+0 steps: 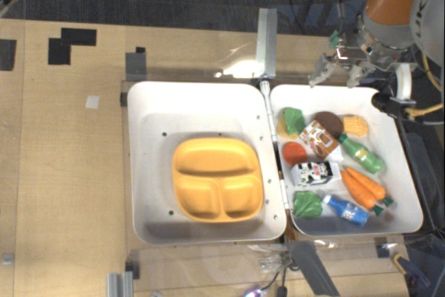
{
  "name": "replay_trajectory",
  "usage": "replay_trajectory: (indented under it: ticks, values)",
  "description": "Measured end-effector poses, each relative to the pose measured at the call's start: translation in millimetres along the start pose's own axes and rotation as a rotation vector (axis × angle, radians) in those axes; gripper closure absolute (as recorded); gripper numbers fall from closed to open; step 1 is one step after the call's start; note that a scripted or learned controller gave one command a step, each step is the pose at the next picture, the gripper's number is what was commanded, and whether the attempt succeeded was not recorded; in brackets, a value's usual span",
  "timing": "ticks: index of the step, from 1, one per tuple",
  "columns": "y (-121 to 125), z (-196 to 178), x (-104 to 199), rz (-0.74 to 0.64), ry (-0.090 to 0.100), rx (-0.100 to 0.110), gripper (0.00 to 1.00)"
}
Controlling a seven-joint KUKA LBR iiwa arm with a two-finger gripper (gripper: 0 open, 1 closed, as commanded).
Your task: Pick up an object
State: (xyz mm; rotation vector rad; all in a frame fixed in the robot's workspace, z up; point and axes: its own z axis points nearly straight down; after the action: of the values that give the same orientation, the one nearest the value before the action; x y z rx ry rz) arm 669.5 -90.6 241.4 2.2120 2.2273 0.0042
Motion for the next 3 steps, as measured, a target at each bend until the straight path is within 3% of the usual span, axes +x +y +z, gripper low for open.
replay_trajectory:
  ticks: [1, 2, 3]
  values:
    - [-47, 118, -60, -0.173, -0.006, -0.018, 0.0]
    - [-41, 142, 3, -0.147, -0.002, -0.03, 0.0]
    - [-41, 133, 2, -0.149, -0.005, -0.029, 1.0]
